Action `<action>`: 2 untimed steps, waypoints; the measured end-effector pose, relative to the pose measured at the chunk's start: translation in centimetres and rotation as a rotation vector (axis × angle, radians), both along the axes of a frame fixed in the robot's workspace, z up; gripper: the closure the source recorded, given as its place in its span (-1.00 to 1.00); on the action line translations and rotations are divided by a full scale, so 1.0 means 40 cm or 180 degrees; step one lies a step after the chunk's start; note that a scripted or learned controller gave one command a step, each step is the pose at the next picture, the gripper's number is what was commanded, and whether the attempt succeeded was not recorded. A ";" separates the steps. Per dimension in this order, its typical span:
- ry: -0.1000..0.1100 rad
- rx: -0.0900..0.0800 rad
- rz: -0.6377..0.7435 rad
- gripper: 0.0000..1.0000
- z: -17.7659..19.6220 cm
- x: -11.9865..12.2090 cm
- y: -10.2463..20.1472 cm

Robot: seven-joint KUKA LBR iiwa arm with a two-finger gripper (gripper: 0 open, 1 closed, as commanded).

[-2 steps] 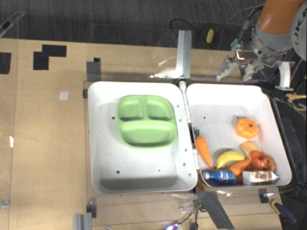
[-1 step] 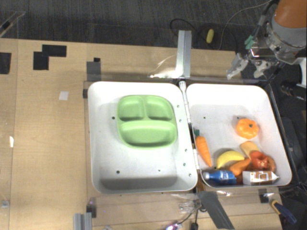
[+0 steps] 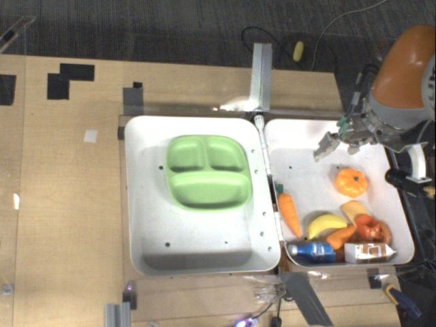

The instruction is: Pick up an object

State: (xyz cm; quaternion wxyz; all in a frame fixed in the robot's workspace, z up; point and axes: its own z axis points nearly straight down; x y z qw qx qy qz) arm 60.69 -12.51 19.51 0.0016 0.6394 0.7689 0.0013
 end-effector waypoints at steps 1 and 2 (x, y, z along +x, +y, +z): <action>-0.0002 -0.0005 0.0282 -1.00 -0.139 -0.062 -0.202; -0.0022 -0.0005 -0.0269 -1.00 -0.265 0.007 -0.197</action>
